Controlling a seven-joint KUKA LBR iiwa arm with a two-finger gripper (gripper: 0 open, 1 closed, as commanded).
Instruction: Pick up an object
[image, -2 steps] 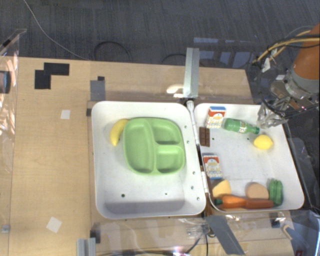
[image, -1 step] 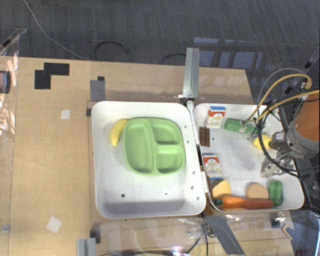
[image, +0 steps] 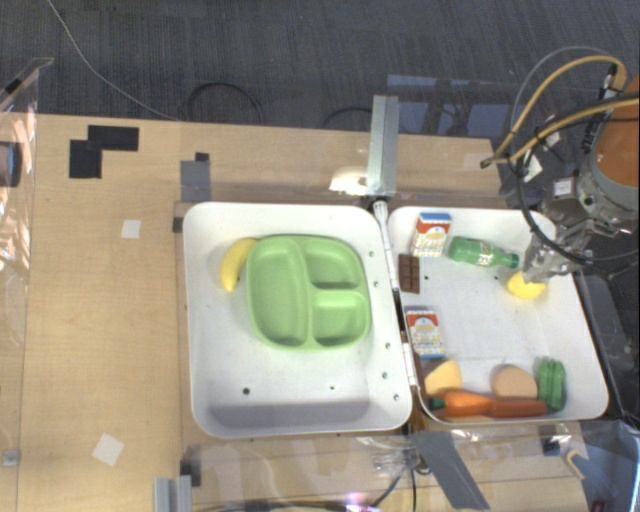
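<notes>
The right bin (image: 480, 320) holds a yellow lemon (image: 527, 289) near its right wall. My gripper (image: 546, 264) hangs just above the lemon and slightly to its right, with its tip at the lemon's upper edge. A green bottle (image: 480, 253) lies on its side just left of the gripper. Two small milk cartons (image: 432, 235) (image: 426, 332) and a brown chocolate bar (image: 409, 272) sit along the bin's left side. Along the front wall lie a cheese wedge (image: 443, 377), a carrot (image: 470, 404), a bread roll (image: 514, 381) and a green vegetable (image: 551, 383).
The left bin (image: 280, 390) holds a green divided plate (image: 305, 290) with a banana (image: 235, 263) against its left edge. A metal post (image: 382, 150) stands behind the divider between the bins. Yellow and black cables (image: 545, 100) loop above the arm at top right.
</notes>
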